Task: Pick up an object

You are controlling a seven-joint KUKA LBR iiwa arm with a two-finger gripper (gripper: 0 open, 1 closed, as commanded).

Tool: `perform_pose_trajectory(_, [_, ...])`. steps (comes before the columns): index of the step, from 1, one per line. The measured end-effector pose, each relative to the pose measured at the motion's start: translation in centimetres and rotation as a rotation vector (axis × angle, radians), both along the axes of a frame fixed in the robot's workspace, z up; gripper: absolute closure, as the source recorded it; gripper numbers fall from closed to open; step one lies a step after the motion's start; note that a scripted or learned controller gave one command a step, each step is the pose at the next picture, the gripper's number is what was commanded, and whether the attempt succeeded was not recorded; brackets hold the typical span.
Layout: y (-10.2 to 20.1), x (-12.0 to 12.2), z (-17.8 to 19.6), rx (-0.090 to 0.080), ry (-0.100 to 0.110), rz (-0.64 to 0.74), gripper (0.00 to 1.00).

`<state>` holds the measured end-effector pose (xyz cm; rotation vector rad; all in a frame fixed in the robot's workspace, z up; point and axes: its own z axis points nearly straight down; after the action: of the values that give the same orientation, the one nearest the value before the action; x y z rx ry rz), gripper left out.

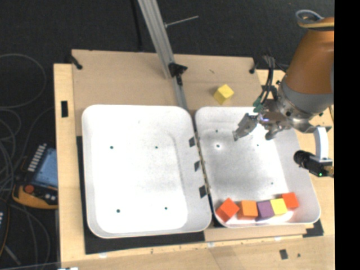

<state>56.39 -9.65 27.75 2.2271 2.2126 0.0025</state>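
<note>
Several small blocks lie in a row along the near wall of the right bin [225, 117]: an orange-red block [228, 208], an orange block [248, 208], a purple block [264, 209], a yellow block [278, 206] and a red-orange block [290, 200]. A yellow cube [223, 93] rests on the bench beyond the bins. My gripper [259, 127] hangs over the far part of the right bin, well away from the row of blocks. Its fingers are spread, with nothing between them.
The left bin [90, 151] lies beside the right one. A grey metal strut [157, 30] slants up from the far side of the bench. Cables and a handheld device [42, 173] lie off the bench at the left.
</note>
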Motion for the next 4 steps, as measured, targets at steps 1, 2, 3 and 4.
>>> perform_pose_trajectory(1, [5.9,-0.1,-8.5,0.002,0.009,0.012,0.0])
perform_pose_trajectory(2, [9.5,0.6,-8.1,0.002,0.002,0.012,0.0])
perform_pose_trajectory(3, [11.2,3.2,5.1,0.001,-0.008,0.012,0.0])
perform_pose_trajectory(4, [16.9,-1.8,-4.9,0.001,0.011,0.014,0.0])
